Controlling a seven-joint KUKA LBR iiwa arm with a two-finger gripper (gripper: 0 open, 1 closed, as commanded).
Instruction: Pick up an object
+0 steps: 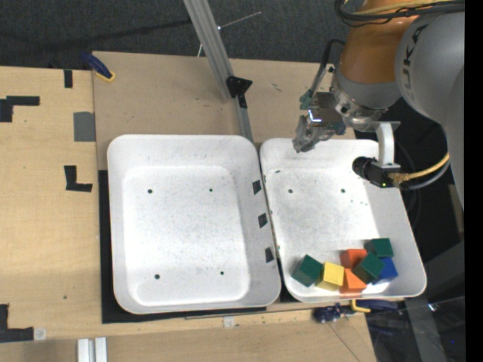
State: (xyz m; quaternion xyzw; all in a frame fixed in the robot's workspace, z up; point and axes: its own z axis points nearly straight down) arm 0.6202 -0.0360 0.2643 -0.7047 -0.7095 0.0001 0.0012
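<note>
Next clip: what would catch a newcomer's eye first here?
Probably the big grey arm with its orange band reaching in at the upper right, its gripper hanging over the far rim of the right bin. Next, the huddle of coloured blocks in that bin's near corner, green, yellow, orange and blue. The left bin sits alongside.

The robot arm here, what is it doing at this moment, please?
A grey and orange arm reaches in from the right, and its gripper hangs over the far edge of the right bin. Nothing can be seen between its fingers. The things to pick up are small coloured blocks, green, yellow, orange, red and blue, lying packed together in the near right corner of that same bin, well away from the gripper. The left bin sits beside it. No block has been picked up yet.
</note>
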